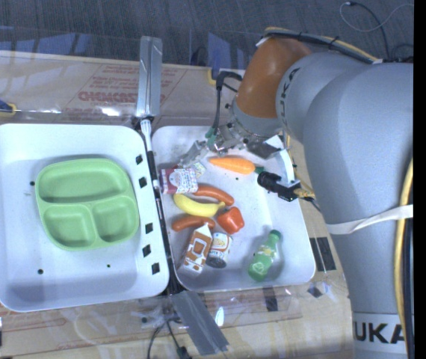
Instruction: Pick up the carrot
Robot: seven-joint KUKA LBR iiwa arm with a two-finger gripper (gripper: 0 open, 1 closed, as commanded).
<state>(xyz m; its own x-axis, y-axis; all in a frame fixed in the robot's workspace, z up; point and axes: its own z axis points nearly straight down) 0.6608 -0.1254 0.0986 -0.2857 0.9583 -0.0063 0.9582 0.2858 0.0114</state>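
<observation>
The carrot (232, 165), orange with a green stub at its right end, lies on its side in the upper part of the right bin (291, 223). My gripper (211, 145) hangs under the orange-banded wrist at the bin's far edge. It sits just above and left of the carrot, very close to its left end. I cannot see the carrot being held; it looks to be resting on the bin floor.
Below the carrot lie a candy packet (179, 179), a sausage (214, 194), a banana (196, 205), a red pepper (232, 220), a sauce bottle (194, 250), a small can (217, 250) and a green bottle (264, 256). A green divided plate (87, 202) sits in the left bin (11, 275).
</observation>
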